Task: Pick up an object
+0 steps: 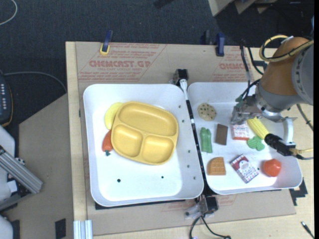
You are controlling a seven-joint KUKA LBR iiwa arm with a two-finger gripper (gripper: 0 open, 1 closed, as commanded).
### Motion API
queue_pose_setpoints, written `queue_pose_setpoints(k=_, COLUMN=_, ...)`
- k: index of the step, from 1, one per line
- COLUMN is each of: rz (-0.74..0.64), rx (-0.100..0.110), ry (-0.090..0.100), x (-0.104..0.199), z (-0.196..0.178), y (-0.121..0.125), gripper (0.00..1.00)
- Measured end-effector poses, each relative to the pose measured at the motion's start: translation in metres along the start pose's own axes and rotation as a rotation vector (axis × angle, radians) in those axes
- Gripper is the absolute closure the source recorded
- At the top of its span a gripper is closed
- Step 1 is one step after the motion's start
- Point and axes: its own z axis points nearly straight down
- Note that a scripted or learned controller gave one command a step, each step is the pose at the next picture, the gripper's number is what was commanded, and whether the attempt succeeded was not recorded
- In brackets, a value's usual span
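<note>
Gripper (241,114) hangs low over the right bin (227,90), right where the small toys crowd; whether its jaws are parted, can't tell. Likely target, the red-white packet (240,132), lies just beneath. One cookie (206,111), one waffle (216,166), one tomato (271,168). Left bin (94,133): one yellow tray (144,132).

You look down from one fixed camera above the plywood bench (149,59), angled, both shallow white plastic bins (97,148) fully framed.
</note>
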Motion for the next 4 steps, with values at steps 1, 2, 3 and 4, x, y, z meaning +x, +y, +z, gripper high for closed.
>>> queue_pose_setpoints(k=1, rz=0.001, rx=0.013, ry=0.007, x=-0.004, z=-0.055, y=-0.008, gripper=1.0)
queue_pose_setpoints(k=2, rz=0.0, rx=0.011, ry=0.007, x=-0.011, z=-0.1, y=-0.004, gripper=1.0)
queue_pose_setpoints(k=3, rz=-0.001, rx=0.012, ry=0.007, x=-0.012, z=-0.124, y=-0.003, gripper=1.0)
queue_pose_setpoints(k=4, rz=-0.007, rx=0.018, ry=0.012, x=0.042, z=-0.134, y=-0.021, gripper=1.0)
